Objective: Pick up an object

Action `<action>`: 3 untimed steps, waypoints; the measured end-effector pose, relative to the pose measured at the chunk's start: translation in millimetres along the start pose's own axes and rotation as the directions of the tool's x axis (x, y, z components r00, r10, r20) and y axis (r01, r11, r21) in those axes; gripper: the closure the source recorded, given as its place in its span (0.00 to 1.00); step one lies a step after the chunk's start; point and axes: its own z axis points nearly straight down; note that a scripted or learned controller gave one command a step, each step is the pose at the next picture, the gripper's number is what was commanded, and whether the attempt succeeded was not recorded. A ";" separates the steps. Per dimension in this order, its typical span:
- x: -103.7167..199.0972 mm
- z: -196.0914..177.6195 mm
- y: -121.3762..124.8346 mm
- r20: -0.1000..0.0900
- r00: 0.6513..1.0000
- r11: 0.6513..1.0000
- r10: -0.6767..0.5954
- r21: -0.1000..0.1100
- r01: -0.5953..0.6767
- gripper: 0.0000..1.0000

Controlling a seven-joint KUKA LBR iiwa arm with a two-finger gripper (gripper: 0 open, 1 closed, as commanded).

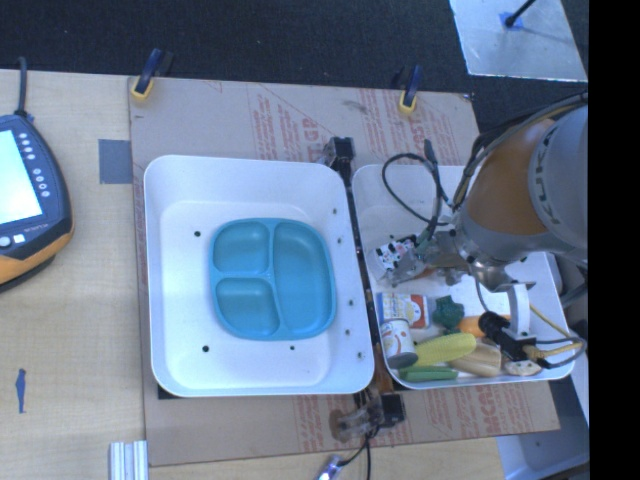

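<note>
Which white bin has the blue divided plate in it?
The left bin in view: the blue plate lies there alone, while the right bin holds small clutter.

The left bin is open along all four edges around the blue plate at its middle. The right bin is tight: the arm covers its right side, a black cable loops over its far end, and toys crowd its near edge.

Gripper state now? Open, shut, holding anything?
Gripper: cannot be told. It sits under the wrist, low over the clutter in the right bin.
</note>
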 end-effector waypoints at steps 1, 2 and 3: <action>-2.3 9.7 56.2 -0.002 1.000 1.000 0.006 -0.002 -0.006 0.00; -47.0 10.4 -40.2 0.000 1.000 1.000 0.005 -0.003 -0.005 0.00; -47.7 -0.3 -39.4 0.001 1.000 1.000 0.001 -0.003 -0.001 1.00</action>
